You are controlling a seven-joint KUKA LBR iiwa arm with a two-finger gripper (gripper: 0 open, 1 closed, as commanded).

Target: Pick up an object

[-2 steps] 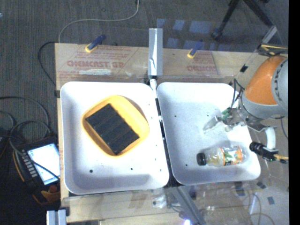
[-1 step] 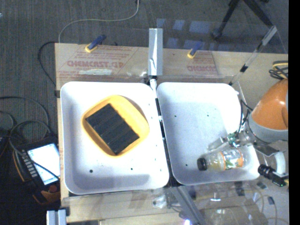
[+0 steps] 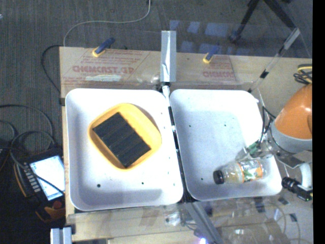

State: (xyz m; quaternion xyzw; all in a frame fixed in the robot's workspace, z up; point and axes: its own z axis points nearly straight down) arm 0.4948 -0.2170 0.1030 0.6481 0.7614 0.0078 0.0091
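Single fixed overhead cam, slanted down.
Both bins (image 3: 122, 197) in frame from moderate height; arm (image 3: 297, 123) enters at right edge.

Dark grey carpeted floor (image 3: 30, 14) around a pale brown surface (image 3: 76, 67) printed with faded red lettering. Thin pale cable (image 3: 109, 22) looping over the carpet behind the surface; black cables (image 3: 23, 128) coiled on the floor at left. Black legs of an office chair base (image 3: 254, 6) at upper right. Small lit device with a bright screen (image 3: 44, 177) on the floor at lower left. Two yellow-and-blue clamps (image 3: 103, 47) along the far edge of the surface, either side of an upright metal post (image 3: 167, 55). Even, diffuse lighting, without strong shadows.
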